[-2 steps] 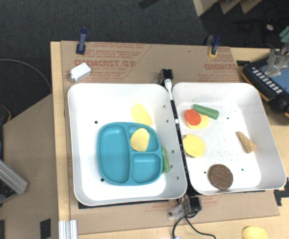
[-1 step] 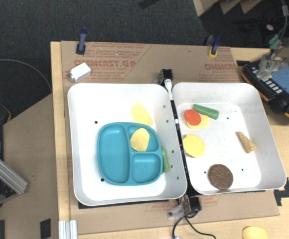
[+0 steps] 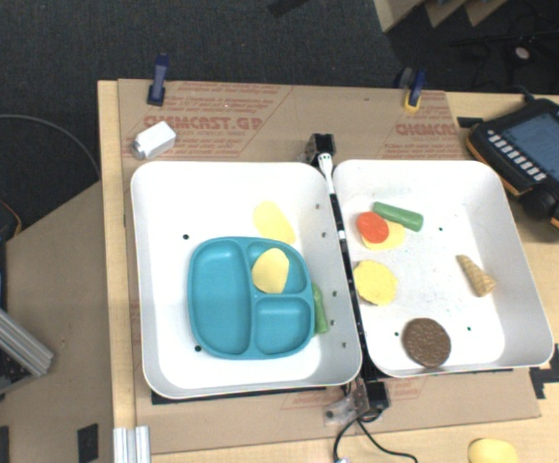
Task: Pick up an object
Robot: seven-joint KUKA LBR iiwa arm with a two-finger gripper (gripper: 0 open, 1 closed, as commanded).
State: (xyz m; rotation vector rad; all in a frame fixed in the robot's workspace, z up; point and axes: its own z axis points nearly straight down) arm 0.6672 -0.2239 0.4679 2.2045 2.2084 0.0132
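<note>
For the pick we select the tan cone point(image 3: 475, 274), lying alone right of centre in the right-hand bin point(image 3: 499, 193) (well apart from the brown disc point(image 3: 425, 341) below it), and should descend vertically, closing across its narrow width.

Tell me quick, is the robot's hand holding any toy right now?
Gripper: cannot be told from this view. The toys lie loose in the two white bins, like the blue tray and the brown cookie.
</note>
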